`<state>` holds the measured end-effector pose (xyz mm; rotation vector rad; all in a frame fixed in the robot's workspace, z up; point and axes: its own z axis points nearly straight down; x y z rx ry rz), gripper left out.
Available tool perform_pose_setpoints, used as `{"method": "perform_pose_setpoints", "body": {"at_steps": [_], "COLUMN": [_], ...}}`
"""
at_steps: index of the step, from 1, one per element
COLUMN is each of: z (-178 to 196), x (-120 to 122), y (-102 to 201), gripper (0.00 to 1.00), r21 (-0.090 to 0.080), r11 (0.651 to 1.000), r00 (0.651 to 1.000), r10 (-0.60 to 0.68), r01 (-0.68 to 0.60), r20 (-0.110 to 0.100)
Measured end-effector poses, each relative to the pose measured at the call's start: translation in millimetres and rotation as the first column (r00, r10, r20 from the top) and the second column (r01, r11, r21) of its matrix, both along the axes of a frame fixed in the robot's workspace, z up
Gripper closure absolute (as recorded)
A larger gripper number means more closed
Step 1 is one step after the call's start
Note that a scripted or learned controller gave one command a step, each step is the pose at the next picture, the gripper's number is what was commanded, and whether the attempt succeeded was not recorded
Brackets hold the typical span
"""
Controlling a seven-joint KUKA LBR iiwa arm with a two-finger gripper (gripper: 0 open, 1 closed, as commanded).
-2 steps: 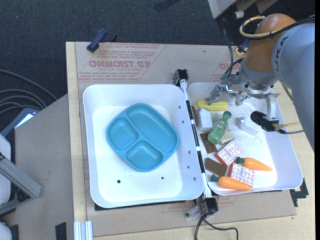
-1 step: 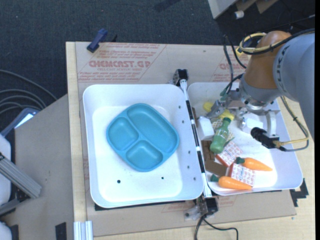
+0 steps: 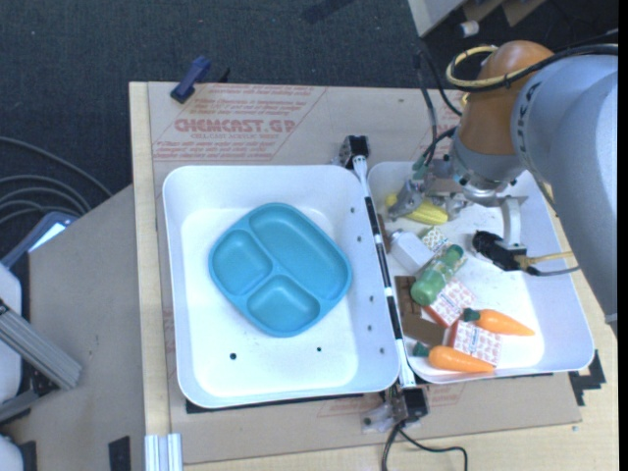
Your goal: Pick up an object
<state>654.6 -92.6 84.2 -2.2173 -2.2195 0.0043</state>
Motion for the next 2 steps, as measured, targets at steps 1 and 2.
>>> {"method": "perform_pose_setpoints", "body": {"at_steps": [1,2], "z": [8,101], "x": [-3,-58], "y": [-1,29], "gripper": [1.0,1.0], "r21": [0.0,0.0], "r11": [1.0,1.0], "r00": [1.0,1.0], "r10": [0.0,0.0], "r01": [0.0,0.0], "r20": [-0.011,0.003]}}
